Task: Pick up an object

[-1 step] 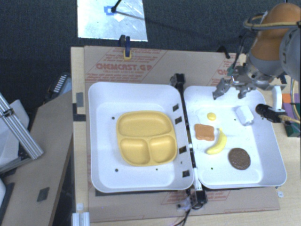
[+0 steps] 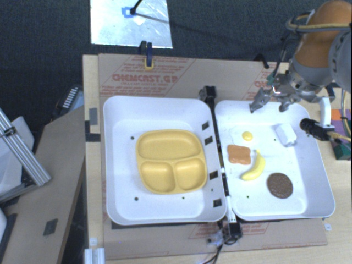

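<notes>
The right bin (image 2: 313, 202) holds a fried egg (image 2: 246, 136), an orange toast slice (image 2: 238, 154), a yellow banana (image 2: 253, 169), a brown round patty (image 2: 280, 185) and a small white block (image 2: 285, 134). My gripper (image 2: 270, 102) hangs over the bin's back edge, above and behind the egg, with its two fingers spread apart and nothing between them. The grey arm with its orange band (image 2: 322, 26) comes in from the upper right.
The left bin (image 2: 118, 202) holds a yellow three-compartment tray (image 2: 168, 161). Black clips (image 2: 209, 94) run along the seam between the bins. A shiny metal sheet (image 2: 131, 15) lies behind the bench. Cables and a black fitting (image 2: 313, 127) sit at the right bin's rim.
</notes>
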`<move>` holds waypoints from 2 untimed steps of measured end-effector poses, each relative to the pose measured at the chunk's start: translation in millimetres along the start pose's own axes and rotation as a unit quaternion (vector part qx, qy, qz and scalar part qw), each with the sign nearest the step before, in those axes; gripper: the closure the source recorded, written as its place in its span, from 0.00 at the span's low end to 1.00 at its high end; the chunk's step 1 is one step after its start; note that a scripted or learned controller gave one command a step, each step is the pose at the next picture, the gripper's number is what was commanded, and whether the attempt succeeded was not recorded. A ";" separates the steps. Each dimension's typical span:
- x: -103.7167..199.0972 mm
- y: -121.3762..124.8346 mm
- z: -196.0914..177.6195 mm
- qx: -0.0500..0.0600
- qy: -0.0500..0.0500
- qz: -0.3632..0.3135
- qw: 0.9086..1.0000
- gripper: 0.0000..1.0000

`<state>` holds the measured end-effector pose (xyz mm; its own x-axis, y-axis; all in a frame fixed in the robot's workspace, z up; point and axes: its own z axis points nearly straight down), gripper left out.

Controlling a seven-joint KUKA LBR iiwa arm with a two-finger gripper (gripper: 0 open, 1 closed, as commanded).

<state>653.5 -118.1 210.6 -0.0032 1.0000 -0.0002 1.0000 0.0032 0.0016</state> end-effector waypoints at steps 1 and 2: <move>0.9 2.5 41.1 0.001 0.000 0.000 1.000 0.00; 11.3 1.2 93.4 0.001 0.000 -0.001 1.000 0.00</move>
<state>654.8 -106.8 117.2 -0.0061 1.0000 -0.0002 1.0000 0.0061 -0.0001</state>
